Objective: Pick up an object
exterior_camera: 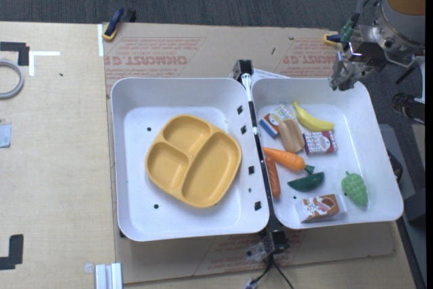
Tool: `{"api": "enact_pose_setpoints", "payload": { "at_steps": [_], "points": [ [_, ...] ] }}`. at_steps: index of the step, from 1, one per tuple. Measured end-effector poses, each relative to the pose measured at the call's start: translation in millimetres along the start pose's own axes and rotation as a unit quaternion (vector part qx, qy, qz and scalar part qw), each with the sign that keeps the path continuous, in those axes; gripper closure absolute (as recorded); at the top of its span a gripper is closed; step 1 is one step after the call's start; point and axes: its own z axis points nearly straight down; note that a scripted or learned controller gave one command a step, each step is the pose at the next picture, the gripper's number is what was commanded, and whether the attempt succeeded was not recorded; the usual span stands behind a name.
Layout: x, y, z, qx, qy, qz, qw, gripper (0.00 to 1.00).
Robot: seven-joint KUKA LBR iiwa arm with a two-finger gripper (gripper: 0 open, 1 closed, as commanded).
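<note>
Camera view, fixed above the bench. Left bin (128, 166): white, shallow, holds one yellow plate (193, 160) with three compartments, lying flat near the bin's middle. Right bin (375, 145): white, shallow, joined to the left bin along the centre edge, holds the loose items. Banana (312, 118): yellow, curved, upper middle of the right bin. Carton (272, 124): small, white with blue and red print, just left of the banana, near the centre edge. Bread (291, 136): tan, oblong, between the carton and a red box (320, 143), touching or nearly touching both. Carrot (285, 159): orange, lying at a slant below the bread. Sausage (273, 176): reddish orange, lengthwise beside the centre edge, just below the carrot's left end. Pepper (306, 180): dark green, right of the sausage, just under the carrot's tip. Juice box (321, 207): orange and white, flat near the front wall of the right bin. Grapes (355, 188): pale green cluster, lower right, apart from the others. Arm: grey with an orange band, enters at the upper right. Gripper (344, 80): dark, hanging over the far right corner of the right bin, above its rim, well apart from every item; nothing seen between the fingers, and whether they are spread or pressed together cannot be told.
</note>
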Motion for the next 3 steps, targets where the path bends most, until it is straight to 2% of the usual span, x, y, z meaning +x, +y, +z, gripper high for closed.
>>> {"api": "enact_pose_setpoints", "payload": {
  "at_steps": [1, 2, 3],
  "points": [
    [-55, -32, -101, 0.0, 0.0, 0.024, 0.9997, 1.0],
    [-122, -56, -15, 0.001, 0.0, 0.193, 0.9813, 1.0],
    [-130, -82, 47, 0.0, 0.0, -0.049, 0.9988, 1.0]
  ]
}}
